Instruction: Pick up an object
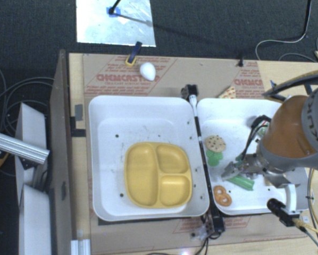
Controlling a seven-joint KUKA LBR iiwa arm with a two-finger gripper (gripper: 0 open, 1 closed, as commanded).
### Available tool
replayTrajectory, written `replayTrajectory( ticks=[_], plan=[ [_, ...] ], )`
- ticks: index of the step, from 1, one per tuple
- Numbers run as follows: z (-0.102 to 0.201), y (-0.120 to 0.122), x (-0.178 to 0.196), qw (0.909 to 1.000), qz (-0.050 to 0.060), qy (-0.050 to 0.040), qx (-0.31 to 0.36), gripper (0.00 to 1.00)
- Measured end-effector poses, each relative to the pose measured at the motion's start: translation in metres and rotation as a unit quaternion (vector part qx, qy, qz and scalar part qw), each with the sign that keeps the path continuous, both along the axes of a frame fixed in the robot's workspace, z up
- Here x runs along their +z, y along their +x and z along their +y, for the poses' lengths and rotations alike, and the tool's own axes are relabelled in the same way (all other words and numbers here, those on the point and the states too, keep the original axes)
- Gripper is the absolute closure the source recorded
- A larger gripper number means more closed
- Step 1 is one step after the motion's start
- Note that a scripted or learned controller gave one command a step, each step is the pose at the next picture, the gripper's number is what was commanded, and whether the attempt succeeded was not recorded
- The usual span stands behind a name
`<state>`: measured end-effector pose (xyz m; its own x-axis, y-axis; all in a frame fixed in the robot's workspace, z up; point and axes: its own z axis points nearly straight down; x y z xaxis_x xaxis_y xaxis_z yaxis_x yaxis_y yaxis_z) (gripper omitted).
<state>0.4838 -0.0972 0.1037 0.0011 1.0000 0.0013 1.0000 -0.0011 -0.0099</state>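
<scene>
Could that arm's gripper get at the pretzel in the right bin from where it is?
Probably yes. The pretzel lies uncovered near the bin's front edge, just beside the gripper, with only a green piece close by and nothing lying on top.

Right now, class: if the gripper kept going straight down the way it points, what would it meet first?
Probably the green object lying on the floor of the right bin, just under the gripper. Depth is hard to judge from above, so it might touch the bin floor beside it instead.

Single fixed camera, high above the bench [164, 73], looking down at a slant; both white bins [143, 110] in frame, mid-distance.
</scene>
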Motion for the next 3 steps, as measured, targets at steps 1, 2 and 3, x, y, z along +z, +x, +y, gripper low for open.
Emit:
replayTrajectory(
  ticks=[1,2,3],
  plan=[
    [-0.059,0.117,0.030,0.9999,-0.012,-0.0039,0.003,0.00],
    [-0.030,0.090,0.031,1.0000,-0.005,-0.0003,0.003,0.00],
    [-0.032,0.032,0.008,1.0000,-0.002,0.0001,0.000,0.00]
  ],
)
